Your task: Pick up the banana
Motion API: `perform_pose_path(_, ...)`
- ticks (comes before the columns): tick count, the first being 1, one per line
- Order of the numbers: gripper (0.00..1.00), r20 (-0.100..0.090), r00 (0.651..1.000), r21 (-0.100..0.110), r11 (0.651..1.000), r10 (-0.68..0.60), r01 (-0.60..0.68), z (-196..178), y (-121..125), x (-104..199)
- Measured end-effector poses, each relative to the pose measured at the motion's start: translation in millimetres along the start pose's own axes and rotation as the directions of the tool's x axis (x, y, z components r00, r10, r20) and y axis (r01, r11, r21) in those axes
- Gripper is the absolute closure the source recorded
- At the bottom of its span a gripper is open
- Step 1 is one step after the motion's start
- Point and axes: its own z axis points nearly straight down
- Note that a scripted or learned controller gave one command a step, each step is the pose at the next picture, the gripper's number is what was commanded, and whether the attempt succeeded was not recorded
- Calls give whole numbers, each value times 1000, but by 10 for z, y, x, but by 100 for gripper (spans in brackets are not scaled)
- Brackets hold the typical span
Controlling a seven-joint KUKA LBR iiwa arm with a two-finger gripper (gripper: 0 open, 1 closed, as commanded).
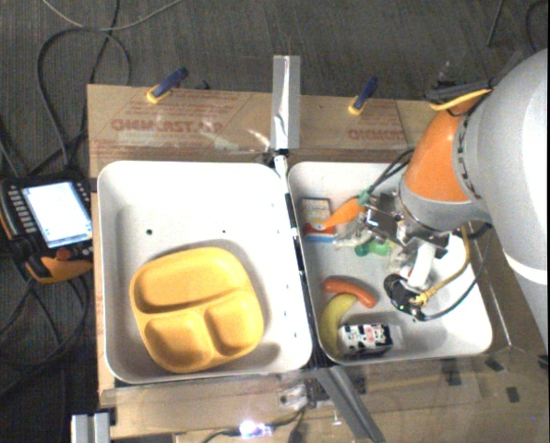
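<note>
The banana [334, 315], yellow-green and curved, lies in the right bin [469, 335] near its front left corner. A red-orange sausage [351, 291] lies just behind it and touches its top end. My gripper [365, 233] hangs over the back middle of the right bin, well behind the banana. It sits next to an orange carrot [345, 212] and a small green item [380, 245]. Nothing shows as held by it.
A black box with white markings [365, 337] lies right of the banana at the front wall. A small card [314, 212] rests at the bin's back left. A yellow compartment plate [198, 305] sits in the left bin [127, 192]. A pendant [49, 215] lies left of the bench.
</note>
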Motion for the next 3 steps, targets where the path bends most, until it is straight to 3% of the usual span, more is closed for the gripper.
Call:
perform_pose_path(1,0,2,977,-3,977,-213,213,-392,561,-466)
perform_pose_path(2,0,2,983,-4,983,-185,185,-862,870,-776)
perform_pose_path(3,0,2,958,-29,957,-288,288,189,224,-646)
